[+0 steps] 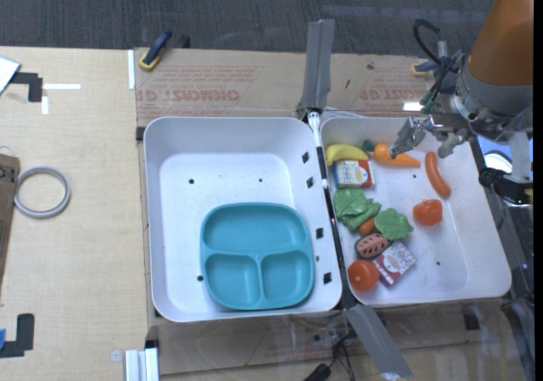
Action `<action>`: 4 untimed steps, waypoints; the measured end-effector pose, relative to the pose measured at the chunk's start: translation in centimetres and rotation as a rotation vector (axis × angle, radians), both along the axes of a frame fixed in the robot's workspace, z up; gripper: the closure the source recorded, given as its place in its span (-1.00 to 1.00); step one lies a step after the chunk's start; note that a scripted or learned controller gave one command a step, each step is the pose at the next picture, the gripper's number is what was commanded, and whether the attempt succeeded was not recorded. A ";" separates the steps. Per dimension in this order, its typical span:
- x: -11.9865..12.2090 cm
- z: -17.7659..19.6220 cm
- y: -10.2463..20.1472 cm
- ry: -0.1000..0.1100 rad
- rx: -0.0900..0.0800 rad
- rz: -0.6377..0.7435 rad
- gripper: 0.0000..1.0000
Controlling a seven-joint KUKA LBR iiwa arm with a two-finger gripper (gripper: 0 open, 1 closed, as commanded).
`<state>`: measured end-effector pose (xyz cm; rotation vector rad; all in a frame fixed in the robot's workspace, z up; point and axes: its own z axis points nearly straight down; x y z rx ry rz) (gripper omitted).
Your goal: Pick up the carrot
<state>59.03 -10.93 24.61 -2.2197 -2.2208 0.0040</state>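
Note:
The carrot [399, 158], orange with a small green end, lies near the back of the right bin [475, 282], just right of a yellow banana [346, 153]. My gripper [426, 142] hangs low over the back of that bin, just above and to the right of the carrot. Its fingers stand open; the left fingertip [405, 141] is at the carrot's upper side, and nothing is held between them. The arm's orange band and grey wrist rise toward the upper right.
The right bin also holds an orange-red sausage [436, 174], a red tomato [428, 212], a small can [351, 174], green lettuce pieces [353, 204], another tomato [362, 275] and a packet [395, 259]. A teal divided plate [256, 254] lies in the left bin [170, 201]. A tape roll [41, 192] sits at the far left.

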 end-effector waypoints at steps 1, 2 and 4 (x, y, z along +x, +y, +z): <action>3.3 -3.6 -3.8 -0.002 -0.001 -0.044 -1.00; 5.8 -15.1 -4.5 -0.008 -0.003 -0.048 -1.00; 5.9 -14.1 -4.5 -0.010 -0.005 -0.048 -1.00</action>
